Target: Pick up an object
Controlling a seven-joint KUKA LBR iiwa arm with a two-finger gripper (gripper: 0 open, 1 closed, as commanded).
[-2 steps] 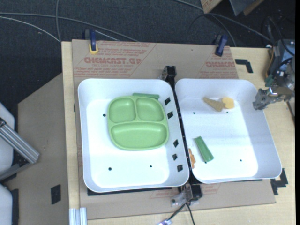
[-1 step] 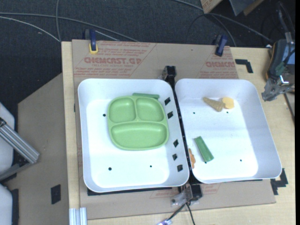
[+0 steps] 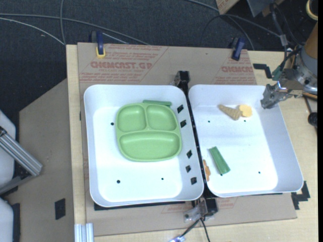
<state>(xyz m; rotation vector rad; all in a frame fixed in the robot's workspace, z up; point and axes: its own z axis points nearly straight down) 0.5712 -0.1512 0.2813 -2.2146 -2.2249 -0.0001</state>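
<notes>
Nearest to us, along the near edge of the bench, we see a metal clamp (image 3: 201, 212) where the two white bins meet. Just above it in the right bin (image 3: 282, 150) we find a thin orange stick (image 3: 207, 170) lying against the left wall, and beside it a green rectangular block (image 3: 219, 160) lying flat, tilted so its far end points left. Farther back in the same bin we see a toy ice cream cone (image 3: 234, 111), tan cone pointing left and yellow scoop at its right end, resting on the bin floor near the far wall.

We see the left bin (image 3: 101, 175) holding a green divided plate (image 3: 148, 132) with three compartments, roughly centred, and a flat dark green piece (image 3: 157, 103) peeking out from behind its far rim.

We find the gripper (image 3: 268, 99) at the far right corner of the right bin, over the rim, well apart from the green block and a short way right of the cone. We cannot tell from this angle how its claw stands, and we see no object in it. Two blue clamps (image 3: 100, 43) pin the brown board (image 3: 151, 62) at the far side.
</notes>
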